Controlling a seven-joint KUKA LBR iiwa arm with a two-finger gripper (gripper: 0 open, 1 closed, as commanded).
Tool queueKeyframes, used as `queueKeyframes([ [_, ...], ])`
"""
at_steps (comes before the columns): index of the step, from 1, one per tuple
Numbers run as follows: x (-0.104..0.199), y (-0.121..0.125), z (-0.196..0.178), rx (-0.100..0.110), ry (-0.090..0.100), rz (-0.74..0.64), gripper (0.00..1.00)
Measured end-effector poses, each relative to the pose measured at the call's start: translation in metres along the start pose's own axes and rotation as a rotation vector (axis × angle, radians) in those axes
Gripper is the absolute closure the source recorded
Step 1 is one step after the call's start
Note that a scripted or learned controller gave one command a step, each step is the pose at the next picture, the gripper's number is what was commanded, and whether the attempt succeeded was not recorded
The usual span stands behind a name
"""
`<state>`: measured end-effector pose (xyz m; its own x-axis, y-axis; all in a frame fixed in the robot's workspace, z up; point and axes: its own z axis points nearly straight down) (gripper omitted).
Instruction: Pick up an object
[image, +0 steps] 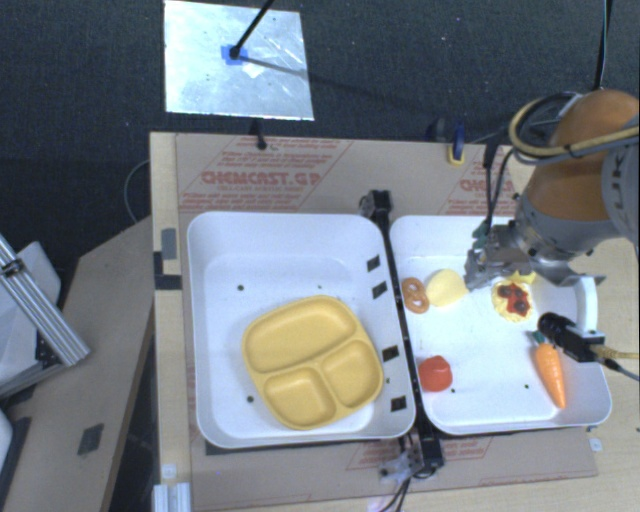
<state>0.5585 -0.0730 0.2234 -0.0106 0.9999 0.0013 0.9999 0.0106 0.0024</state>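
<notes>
I am reaching in from the right over the bench, and the two big things under me are the left bin (210, 300), which is carrying a yellow divided tray (312, 360), and the right bin (500, 400), where all the small pieces are lying. My arm (585, 190) is hanging over the right bin's upper half, with my pincer (487, 262) pointing down near the bin's back wall. How wide it is standing I cannot tell from here, and nothing is showing in its grip.

The nearest candidate, I am judging, is the pale yellow lump (447, 288), lying just beside the pincer, down and to the left of it; it looks rounded, with no marked long axis. A small pizza slice (512, 299) is lying just below the pincer on the other side. Next to the lump, a pretzel (414, 294) is sitting close to the wall between the bins, so room is getting tight on that side. The carrot (551, 373) is lying well apart toward the front right corner, its long axis running front to back, and the red tomato (435, 373) is sitting alone near the front, with open floor around it.
</notes>
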Motion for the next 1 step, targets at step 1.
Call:
queueKeyframes([
  [1,0.0492,0.0156,-0.0103,-0.001,0.001,0.0,1.0],
])
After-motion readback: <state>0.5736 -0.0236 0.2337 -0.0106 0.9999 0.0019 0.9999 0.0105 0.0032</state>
